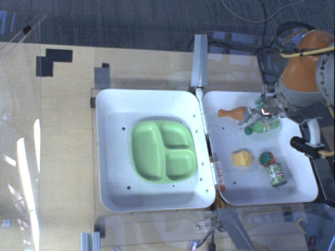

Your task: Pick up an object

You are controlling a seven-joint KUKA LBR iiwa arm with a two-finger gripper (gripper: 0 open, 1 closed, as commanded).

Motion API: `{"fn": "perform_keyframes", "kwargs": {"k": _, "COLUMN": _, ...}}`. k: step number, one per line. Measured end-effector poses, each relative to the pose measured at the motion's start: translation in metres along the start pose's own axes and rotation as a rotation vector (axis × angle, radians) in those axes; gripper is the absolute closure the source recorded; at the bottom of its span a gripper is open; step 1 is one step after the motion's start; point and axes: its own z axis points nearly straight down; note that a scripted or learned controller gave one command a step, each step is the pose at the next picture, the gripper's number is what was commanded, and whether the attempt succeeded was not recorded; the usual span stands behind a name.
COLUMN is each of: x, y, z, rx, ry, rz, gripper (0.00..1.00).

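Note:
My gripper (261,112) hangs over the back part of the right bin (309,195), reaching in from the right. Just under it lies a green bottle (261,126) on its side, and the gripper's metal parts overlap the bottle's upper edge. An orange drumstick-shaped toy (231,113) lies immediately left of the gripper. Nearer the front of the same bin sit a yellow corn-like piece (241,158) and a small can with a green and red top (274,171). From this angle I cannot make out whether anything is gripped.
The left bin (112,192) holds a green divided plate (163,150). A metal divider bar (199,61) runs back between the bins. The arm's orange band and cables (303,51) crowd the back right corner, and a black fitting (306,146) juts over the right bin's right wall.

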Motion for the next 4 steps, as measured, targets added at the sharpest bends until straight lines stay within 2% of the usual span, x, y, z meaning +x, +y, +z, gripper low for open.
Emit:
{"fn": "perform_keyframes", "kwargs": {"k": 1, "x": -0.030, "y": 0.004, "z": 0.045, "rx": -0.028, "ry": -0.013, "rz": 0.007, "gripper": 0.00}}
{"fn": "perform_keyframes", "kwargs": {"k": 2, "x": -0.070, "y": 0.028, "z": 0.055, "rx": -0.026, "ry": -0.001, "rz": 0.039, "gripper": 0.00}}
{"fn": "perform_keyframes", "kwargs": {"k": 3, "x": -0.053, "y": 0.028, "z": 0.054, "rx": -0.032, "ry": -0.019, "rz": 0.050, "gripper": 0.00}}
{"fn": "perform_keyframes", "kwargs": {"k": 4, "x": -0.042, "y": 0.011, "z": 0.053, "rx": -0.038, "ry": -0.022, "rz": 0.063, "gripper": 0.00}}
